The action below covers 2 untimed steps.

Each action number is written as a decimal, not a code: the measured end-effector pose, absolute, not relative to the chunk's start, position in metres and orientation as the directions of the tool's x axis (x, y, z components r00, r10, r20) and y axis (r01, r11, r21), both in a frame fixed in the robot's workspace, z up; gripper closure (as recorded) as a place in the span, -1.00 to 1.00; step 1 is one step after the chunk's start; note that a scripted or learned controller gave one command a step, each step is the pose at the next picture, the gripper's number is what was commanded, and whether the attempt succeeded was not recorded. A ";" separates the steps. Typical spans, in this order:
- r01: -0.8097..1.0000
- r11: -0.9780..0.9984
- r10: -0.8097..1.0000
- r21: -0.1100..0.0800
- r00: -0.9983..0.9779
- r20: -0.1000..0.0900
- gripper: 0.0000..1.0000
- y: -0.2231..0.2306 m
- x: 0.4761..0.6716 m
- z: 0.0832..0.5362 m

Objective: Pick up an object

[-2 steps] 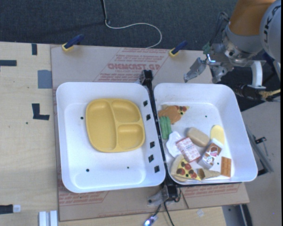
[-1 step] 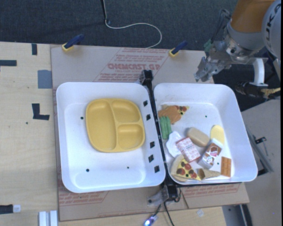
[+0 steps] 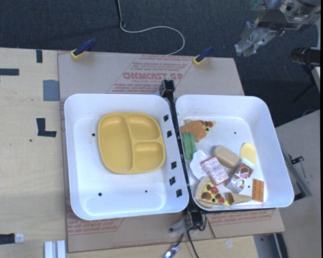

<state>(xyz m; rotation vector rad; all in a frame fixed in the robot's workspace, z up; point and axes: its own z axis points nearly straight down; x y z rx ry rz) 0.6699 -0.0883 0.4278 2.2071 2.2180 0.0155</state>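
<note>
My gripper (image 3: 251, 41) hangs high at the upper right, beyond the far edge of the right bin (image 3: 264, 112) and well apart from everything in it. The right bin holds several toy foods: a pizza slice (image 3: 196, 128), a green piece (image 3: 188, 144), a tan bread-like block (image 3: 226, 156), a yellow piece (image 3: 248, 153), a red-and-white packet (image 3: 214, 170), a small can (image 3: 238, 179), a second pizza slice (image 3: 211, 193) and an orange cracker (image 3: 257, 190). Nothing shows between my fingers.
The left bin (image 3: 78, 144) holds a yellow divided plate (image 3: 132, 142). A black divider clip strip runs between the bins. Two blue-and-yellow clamps (image 3: 83, 48) (image 3: 203, 54) pin the cardboard behind the bins. A white cable (image 3: 151, 30) loops at the back.
</note>
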 end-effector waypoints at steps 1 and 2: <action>1.000 0.012 1.000 0.015 -0.012 0.002 1.00 0.005 0.668 0.544; 1.000 -0.002 1.000 -0.016 0.002 -0.001 1.00 -0.020 0.639 0.408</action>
